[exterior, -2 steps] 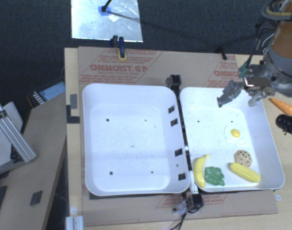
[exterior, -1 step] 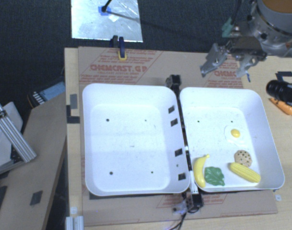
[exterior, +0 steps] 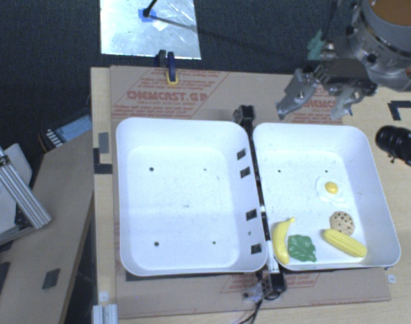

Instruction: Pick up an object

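Approach step: the tool (exterior: 318, 101), fingers apart and empty, hovers above the right bin's (exterior: 357, 140) far rim; next it must descend toward the fried egg (exterior: 331, 188), cookie (exterior: 341, 222), corn cob (exterior: 345, 243), banana (exterior: 281, 241) or green leaf (exterior: 302, 248) at the near end.

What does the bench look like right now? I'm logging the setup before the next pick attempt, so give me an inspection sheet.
Surface: two white bins, left bin and right bin, on a cardboard-covered bench.
Job's things: in the right bin, fried egg, cookie, corn cob, banana, green leaf touching the banana.
Clutter: metal sheet behind the bench.
Grippers: gripper raised over the right bin's far edge, jaws apart, holding nothing.
Cables: wires at the front edge.
Surroundings: dark carpet.
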